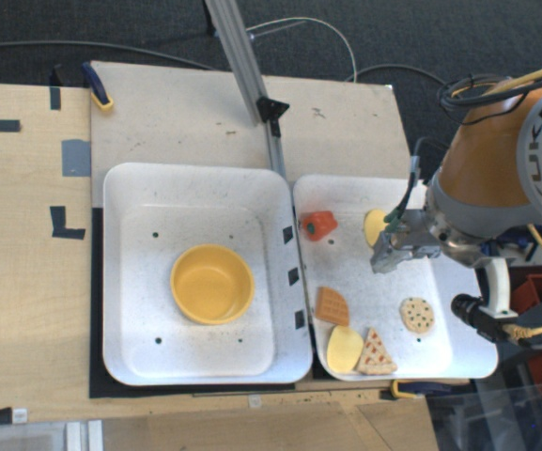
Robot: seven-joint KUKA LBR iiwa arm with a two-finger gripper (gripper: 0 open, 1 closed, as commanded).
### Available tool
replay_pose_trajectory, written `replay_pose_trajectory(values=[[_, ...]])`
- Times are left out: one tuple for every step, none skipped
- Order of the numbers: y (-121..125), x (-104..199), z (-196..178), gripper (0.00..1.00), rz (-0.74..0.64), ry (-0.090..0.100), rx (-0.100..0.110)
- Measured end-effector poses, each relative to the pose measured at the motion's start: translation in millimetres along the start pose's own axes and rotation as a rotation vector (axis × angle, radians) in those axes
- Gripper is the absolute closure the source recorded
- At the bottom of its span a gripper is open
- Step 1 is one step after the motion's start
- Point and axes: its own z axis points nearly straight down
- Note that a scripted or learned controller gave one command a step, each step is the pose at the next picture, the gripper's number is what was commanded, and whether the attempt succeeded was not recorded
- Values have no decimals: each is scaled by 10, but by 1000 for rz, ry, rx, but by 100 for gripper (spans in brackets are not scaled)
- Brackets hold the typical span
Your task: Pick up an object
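Note:
The right bin holds a small red object with a green tip near its upper left. A pale yellow piece lies at the upper middle, partly covered by the arm. A brown square piece, a yellow rounded piece, a pizza-like wedge and a chocolate-chip cookie lie in the lower half. My gripper hangs low over the bin's middle, just below the pale yellow piece. The left bin holds a yellow bowl.
A grey metal pole slants down to the divide between the bins. A blue and yellow clamp sits at the board's top left corner. The arm's grey and orange body covers the right bin's right edge.

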Motion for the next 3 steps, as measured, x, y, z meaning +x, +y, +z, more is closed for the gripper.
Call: replay_pose_trajectory(values=[[62,534,146,100,-1,0,1],[59,1063,60,100,-3,0,-1],[26,1661,50,100,-4,0,0]])
